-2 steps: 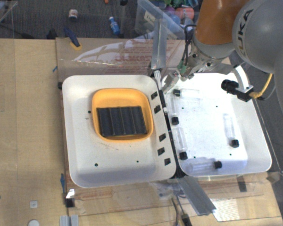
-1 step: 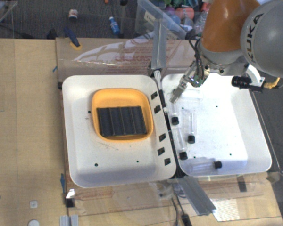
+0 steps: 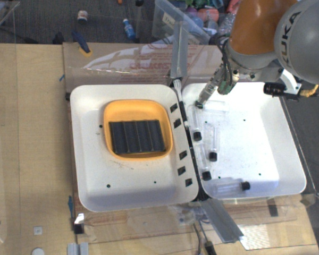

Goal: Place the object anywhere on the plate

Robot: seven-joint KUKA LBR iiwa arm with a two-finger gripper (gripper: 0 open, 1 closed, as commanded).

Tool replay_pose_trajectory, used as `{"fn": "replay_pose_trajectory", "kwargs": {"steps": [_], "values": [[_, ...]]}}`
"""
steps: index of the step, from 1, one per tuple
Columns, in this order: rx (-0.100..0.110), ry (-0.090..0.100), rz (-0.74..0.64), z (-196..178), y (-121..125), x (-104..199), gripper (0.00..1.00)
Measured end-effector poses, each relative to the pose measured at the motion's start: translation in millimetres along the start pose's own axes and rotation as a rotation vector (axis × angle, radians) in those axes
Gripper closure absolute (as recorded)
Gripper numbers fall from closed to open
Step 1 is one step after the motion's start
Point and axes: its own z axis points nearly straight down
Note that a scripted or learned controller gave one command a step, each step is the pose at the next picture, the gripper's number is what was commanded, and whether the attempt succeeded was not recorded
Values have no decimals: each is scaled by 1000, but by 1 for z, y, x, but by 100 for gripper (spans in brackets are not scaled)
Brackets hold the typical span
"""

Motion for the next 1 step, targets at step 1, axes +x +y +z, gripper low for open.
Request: {"fn": "replay_pose_trajectory", "kwargs": {"steps": [1], "values": [[3, 1, -22, -105, 7, 18, 100]]}}
